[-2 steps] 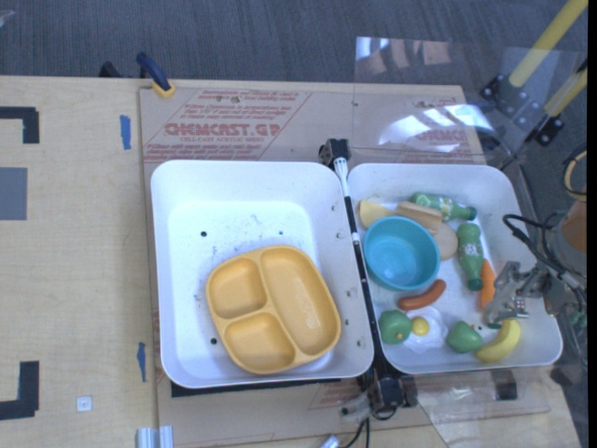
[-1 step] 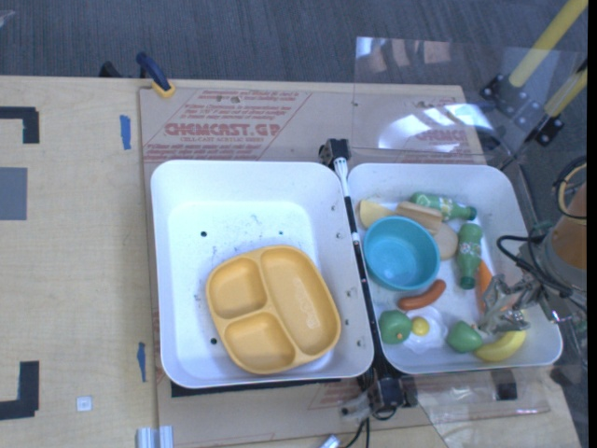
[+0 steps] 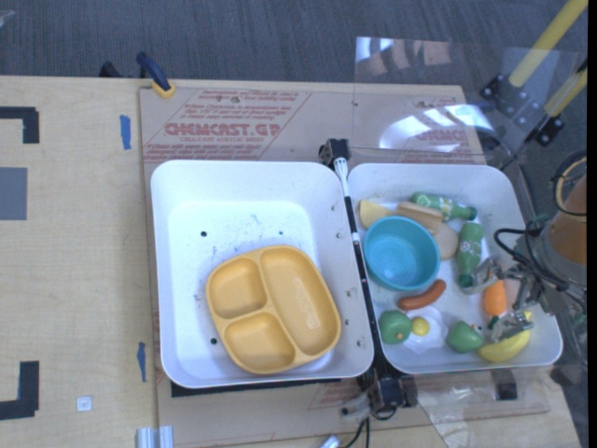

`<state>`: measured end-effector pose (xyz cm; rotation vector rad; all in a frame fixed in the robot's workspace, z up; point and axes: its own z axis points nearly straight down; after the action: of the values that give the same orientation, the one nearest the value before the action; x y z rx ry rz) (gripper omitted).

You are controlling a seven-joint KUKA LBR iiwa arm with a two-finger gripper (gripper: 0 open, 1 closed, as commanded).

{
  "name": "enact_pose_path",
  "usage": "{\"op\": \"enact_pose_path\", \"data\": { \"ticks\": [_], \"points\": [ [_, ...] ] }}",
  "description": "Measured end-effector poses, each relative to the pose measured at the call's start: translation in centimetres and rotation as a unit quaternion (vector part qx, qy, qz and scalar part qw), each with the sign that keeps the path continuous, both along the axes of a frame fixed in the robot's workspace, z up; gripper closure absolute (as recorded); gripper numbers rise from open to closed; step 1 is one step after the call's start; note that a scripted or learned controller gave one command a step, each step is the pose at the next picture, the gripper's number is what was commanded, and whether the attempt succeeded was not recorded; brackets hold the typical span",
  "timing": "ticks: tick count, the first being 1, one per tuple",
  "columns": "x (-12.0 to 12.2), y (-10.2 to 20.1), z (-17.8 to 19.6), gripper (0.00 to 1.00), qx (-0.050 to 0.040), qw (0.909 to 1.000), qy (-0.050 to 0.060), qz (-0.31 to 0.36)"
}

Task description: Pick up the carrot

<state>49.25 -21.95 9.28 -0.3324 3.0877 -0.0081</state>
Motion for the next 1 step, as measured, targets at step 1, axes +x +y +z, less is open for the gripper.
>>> {"op": "enact_pose_path", "data": {
  "ticks": [1],
  "points": [
    [-0.13,-0.03,0.88,1.0,-0.0005,1.0,0.002,0.0]
  ]
}}
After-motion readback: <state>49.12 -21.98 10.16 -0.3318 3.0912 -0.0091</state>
